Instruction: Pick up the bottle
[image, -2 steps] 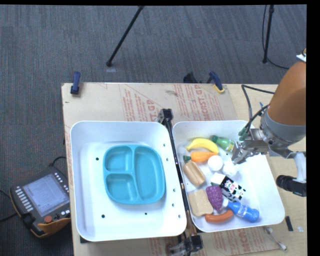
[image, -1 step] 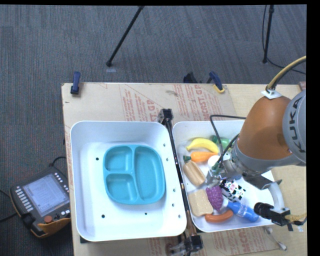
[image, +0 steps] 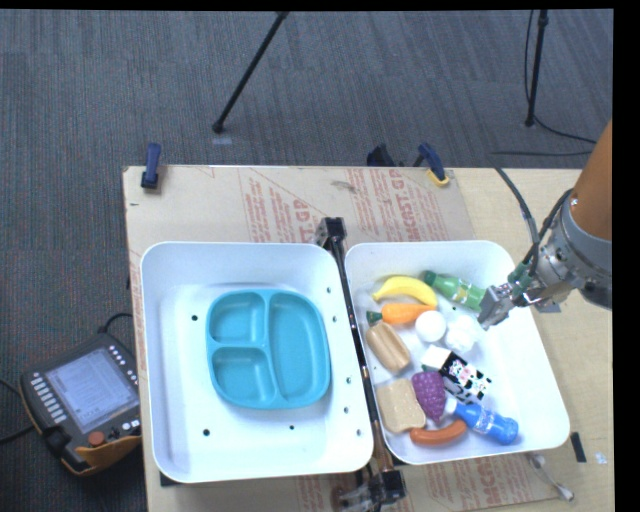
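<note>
The green bottle (image: 455, 290) lies on its side near the far edge of the right bin (image: 548, 352), just behind the banana (image: 405, 290). The claw (image: 497, 305) hangs just beside the bottle's right end, nothing visibly between its fingers; how far apart they stand, I cannot tell.

lab robot cell | carpet floor (image: 80, 100) | tripod legs (image: 245, 75) 12 o'clock | control pendant (image: 85, 400) 8 o'clock | clamped board (image: 290, 200)
</note>
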